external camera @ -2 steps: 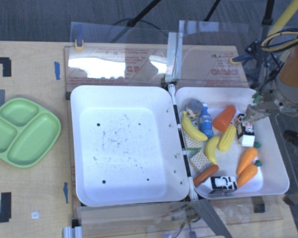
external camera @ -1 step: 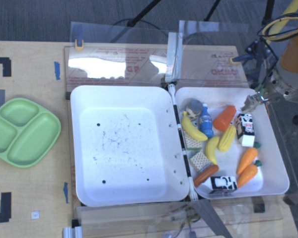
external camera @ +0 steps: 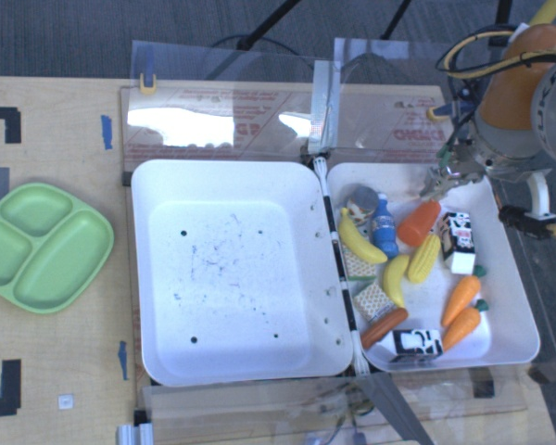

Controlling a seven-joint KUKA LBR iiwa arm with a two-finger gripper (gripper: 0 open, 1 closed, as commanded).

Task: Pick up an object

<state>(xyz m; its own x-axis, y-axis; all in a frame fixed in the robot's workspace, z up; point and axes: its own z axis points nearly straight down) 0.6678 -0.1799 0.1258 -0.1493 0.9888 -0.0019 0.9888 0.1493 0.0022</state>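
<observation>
Judging grip, near to far:
Carrots [external camera: 461,311]: right bin [external camera: 519,341], near corner; probably light, stiff, slick (take mid-body).
Corn cob [external camera: 424,257]: mid-bin, ridged, should seat well across its width.
Blue bottle [external camera: 384,230]: farther back, likely rolls.
Gripper [external camera: 442,180]: over the far edge, nothing visibly held; its opening can't be told.

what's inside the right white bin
The right bin holds a pile of toy food: two bananas, a corn cob, two carrots, a blue bottle, a sausage and small cartons. Whatever lies under the pile is covered.
</observation>
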